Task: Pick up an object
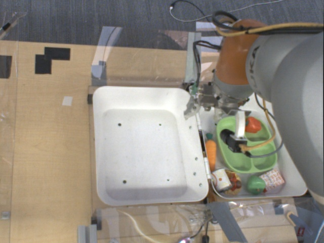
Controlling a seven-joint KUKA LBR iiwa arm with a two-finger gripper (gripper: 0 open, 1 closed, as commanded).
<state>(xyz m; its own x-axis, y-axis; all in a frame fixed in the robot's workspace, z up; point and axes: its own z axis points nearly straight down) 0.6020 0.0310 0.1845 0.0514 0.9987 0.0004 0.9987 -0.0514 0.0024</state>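
Note:
The right bin holds a green divided dish, an orange carrot, a red and orange toy, a small white can, a green ball and a red-and-white packet. My gripper hangs at the far end of the wall between the two bins, up and left of the green dish. Nothing shows in its grasp. The arm's grey body and orange band cover the far part of the right bin.
The left bin is a shallow white tray on the wooden bench. Black cables lie on the dark floor beyond the bench. Metal brackets stand at the bins' far edge.

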